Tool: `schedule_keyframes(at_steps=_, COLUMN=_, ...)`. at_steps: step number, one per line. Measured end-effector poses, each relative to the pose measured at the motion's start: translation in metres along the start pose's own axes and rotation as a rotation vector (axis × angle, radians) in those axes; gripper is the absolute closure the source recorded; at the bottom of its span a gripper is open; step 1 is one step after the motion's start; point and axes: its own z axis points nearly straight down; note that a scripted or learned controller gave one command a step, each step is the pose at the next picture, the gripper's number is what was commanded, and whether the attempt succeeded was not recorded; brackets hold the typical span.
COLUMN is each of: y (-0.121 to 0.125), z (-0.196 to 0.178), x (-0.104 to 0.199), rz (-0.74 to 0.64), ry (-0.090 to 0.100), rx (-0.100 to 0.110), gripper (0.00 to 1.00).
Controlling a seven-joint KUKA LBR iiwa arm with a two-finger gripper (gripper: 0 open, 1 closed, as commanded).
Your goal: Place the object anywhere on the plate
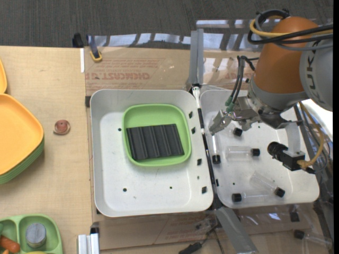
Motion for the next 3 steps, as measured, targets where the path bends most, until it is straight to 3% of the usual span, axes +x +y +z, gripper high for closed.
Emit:
schedule_keyframes(at_steps=1, y=0.014, z=0.019, x=0.007, rz=0.004, ry=0.0, rx=0.0, gripper=0.0)
schedule_keyframes(at_steps=2, y=0.005, z=0.027, x=-0.007, rz=0.051, ry=0.001, rx=-0.001, gripper=0.0)
schedule_keyframes(at_steps=3, y=-0.019, z=0.021, x=-0.006, rz=0.179, ry=0.001, rx=0.0, gripper=0.0)
